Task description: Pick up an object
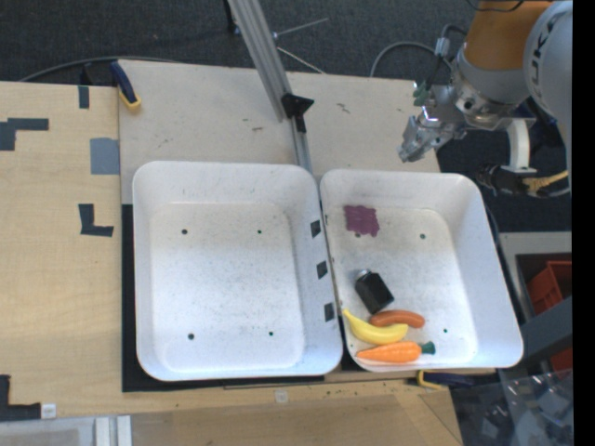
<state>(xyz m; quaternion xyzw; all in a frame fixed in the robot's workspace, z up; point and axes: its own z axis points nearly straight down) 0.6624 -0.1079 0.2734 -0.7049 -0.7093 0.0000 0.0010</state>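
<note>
Jaws position: the gripper (417,145) hangs above the far rim of the right bin (465,190), at its back edge, with the grey-and-orange arm (507,40) reaching in from the right.
Jaws state: cannot tell; the tips are small and blurred against the surface (204,110), and nothing is visibly between them.
Candidate objects: all lie in the right bin. A purple piece (362,219) sits at the far left of its floor. A black block (374,291) rests near the middle-left. A banana (372,328), a red sausage-shaped piece (398,320) and a carrot (390,352) cluster at the near edge.
Left bin (223,268): carries no candidate.
Governing relation: every object lies nearer the camera than the jaws and to their left in the view. The purple piece is nearest, near the jaws but apart. The near-edge cluster is well apart from them.
Long axes: banana, sausage piece and carrot each run roughly across the bin, left to right. The black block lies at a slant.
Contact within cluster: the banana touches or overlaps the sausage piece; the carrot lies just beside them.
Judgement: no grasp is begun. The purple piece calls for the shortest travel; the black block stands clear of neighbours and looks the cleaner target.
Risk: closing on the crowded trio may nudge adjacent pieces.
</note>
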